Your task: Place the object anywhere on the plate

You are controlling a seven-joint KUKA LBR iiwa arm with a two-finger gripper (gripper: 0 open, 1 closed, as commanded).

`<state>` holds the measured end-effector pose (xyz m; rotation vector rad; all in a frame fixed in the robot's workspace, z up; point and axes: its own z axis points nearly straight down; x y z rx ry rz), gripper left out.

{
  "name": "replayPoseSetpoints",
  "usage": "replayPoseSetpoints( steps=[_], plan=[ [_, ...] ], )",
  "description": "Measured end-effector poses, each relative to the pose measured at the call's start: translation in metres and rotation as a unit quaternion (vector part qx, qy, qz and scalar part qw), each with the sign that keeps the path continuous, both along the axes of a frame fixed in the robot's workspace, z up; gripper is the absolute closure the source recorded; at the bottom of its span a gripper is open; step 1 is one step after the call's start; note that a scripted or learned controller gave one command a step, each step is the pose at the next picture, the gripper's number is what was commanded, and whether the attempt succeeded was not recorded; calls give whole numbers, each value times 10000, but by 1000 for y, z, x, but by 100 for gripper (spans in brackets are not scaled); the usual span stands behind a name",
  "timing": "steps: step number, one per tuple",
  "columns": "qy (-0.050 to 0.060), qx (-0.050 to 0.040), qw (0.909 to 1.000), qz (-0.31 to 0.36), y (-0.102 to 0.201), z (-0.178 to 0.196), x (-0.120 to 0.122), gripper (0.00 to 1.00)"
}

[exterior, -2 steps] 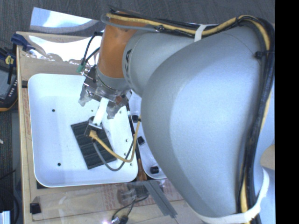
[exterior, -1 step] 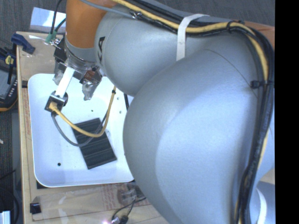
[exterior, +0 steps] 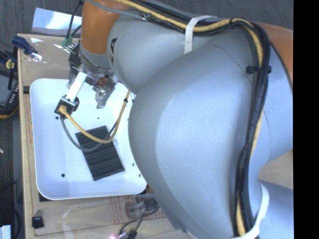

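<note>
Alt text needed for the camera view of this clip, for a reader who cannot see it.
A large grey arm fills the right of the frame, its tool hanging over a white bin. A dark ribbed rectangular object lies flat in the bin below the tool, apart from it.

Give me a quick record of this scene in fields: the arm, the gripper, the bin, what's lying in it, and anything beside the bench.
arm: grey arm with orange band, reaching in from the right and covering most of the view
gripper: gripper over the upper part of the white bin, nothing seen between its fingers
bin: shallow white bin on the left
object: dark ribbed rectangular piece lying flat on the bin floor, below the gripper
cables: yellow and grey cables looping over the dark piece
bench edge: blue clamp at upper left
</note>
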<state>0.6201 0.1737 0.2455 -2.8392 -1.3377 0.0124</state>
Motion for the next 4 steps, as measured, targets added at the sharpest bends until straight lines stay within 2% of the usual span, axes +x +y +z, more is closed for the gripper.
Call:
replayPoseSetpoints(
  steps=[1,2,3,4],
  plan=[
    [6,7,9997,-253,-3,27,-26,0],
    [-3,-12,9984,-574,45,-72,-18,0],
    [-25,5,10000,-76,46,-41,-19,0],
    [-8,6,9967,812,-24,-7,-38,0]
  ],
)
